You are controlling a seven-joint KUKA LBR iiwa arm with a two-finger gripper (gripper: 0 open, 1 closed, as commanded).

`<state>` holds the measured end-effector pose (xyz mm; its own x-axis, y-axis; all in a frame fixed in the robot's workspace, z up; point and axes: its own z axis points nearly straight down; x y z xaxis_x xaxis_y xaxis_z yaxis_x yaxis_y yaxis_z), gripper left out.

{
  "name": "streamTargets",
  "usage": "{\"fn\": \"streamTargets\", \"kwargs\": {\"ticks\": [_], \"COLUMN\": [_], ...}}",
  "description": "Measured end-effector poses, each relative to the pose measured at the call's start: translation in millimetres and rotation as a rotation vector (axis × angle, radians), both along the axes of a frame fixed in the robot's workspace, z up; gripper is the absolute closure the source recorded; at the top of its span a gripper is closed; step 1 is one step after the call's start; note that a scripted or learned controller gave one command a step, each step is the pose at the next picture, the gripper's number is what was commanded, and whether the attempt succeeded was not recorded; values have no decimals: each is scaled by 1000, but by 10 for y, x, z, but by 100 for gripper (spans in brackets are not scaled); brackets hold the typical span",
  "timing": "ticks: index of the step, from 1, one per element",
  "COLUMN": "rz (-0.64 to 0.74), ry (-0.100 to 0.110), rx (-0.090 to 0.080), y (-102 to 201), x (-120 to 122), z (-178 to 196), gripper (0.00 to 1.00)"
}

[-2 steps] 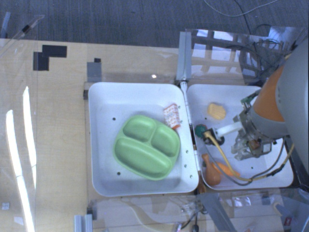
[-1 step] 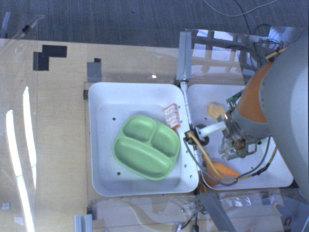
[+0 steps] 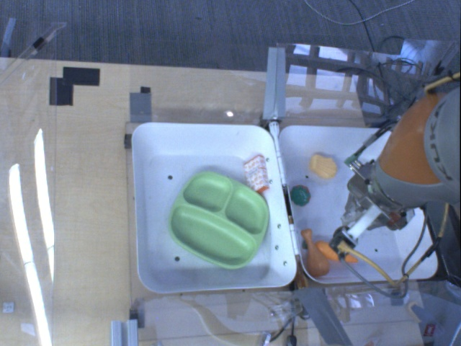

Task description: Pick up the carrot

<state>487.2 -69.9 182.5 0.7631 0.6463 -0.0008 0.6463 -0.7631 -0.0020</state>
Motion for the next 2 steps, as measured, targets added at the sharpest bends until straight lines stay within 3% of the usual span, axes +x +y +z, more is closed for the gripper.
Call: {"fn": "streamTargets", "kwargs": {"ticks": [1, 2], "rz": [-450, -497], "ry": [-3, -2], "rx": [-1, -1], "y": [379, 49], "x": [11, 4], "z": [5, 6], "gripper": [100, 100]}}
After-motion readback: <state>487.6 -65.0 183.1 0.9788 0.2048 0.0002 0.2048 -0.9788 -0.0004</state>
